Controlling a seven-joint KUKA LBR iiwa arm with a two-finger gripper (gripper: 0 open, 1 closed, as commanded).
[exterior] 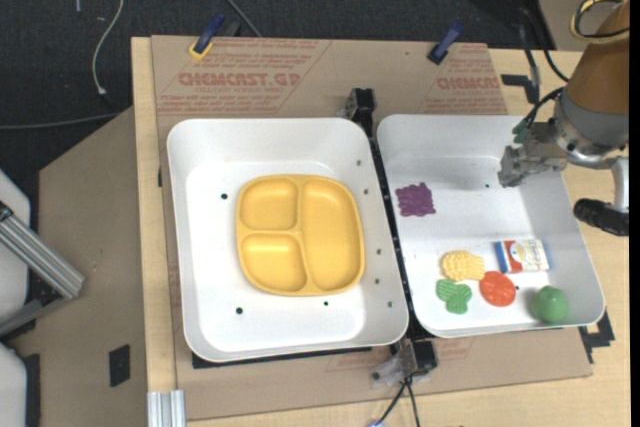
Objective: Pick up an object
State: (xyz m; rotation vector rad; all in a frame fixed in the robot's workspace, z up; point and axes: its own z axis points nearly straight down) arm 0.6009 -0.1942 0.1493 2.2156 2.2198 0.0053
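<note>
Judging progress: nothing is seen lifted, so the pick is taken as not yet done. The gripper (518, 165) is seen at the upper right of the right bin (470, 140), low over bare floor; its state cannot be told. Candidate objects lie well apart from it: purple grapes (415, 200) mid-frame, and toward lower right corn (461, 265), milk carton (521, 256), broccoli (454, 296), tomato (497, 289), green ball (548, 304). A yellow divided plate (300, 235) is noted in the left bin (200, 215).

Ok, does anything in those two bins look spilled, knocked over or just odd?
Nothing stands out. The yellow plate sits flat in the left bin. In the right bin, the purple grapes lie apart from the other toy foods near the front. The hand hovers by the far edge.
</note>
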